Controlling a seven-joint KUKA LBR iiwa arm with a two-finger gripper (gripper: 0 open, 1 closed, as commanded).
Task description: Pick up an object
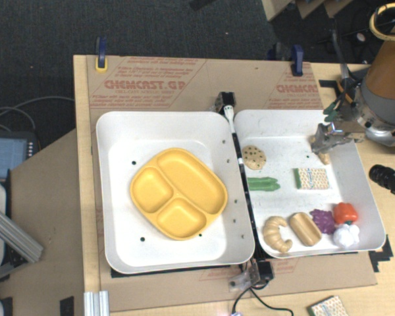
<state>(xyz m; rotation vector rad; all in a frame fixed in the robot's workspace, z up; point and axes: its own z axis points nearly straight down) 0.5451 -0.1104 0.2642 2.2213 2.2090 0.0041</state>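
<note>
The right bin (286, 129) holds several toy foods: a speckled cookie (253, 157), a green pod (262, 184), a patterned square wafer (311, 178), a croissant (277, 233), a tan bread roll (305, 228), purple grapes (323, 220), a red fruit (345, 212) and a small white item (346, 236). My gripper (326, 142) hangs over the bin's far right part, above and slightly right of the wafer. It sits apart from all the food, and nothing is visibly held in it.
A yellow three-section plate (178, 191) lies in the left bin (112, 176). The two bins meet at a black clip (225, 101) and a rim line. The grey and orange arm (385, 84) enters from the right, over the bench edge.
</note>
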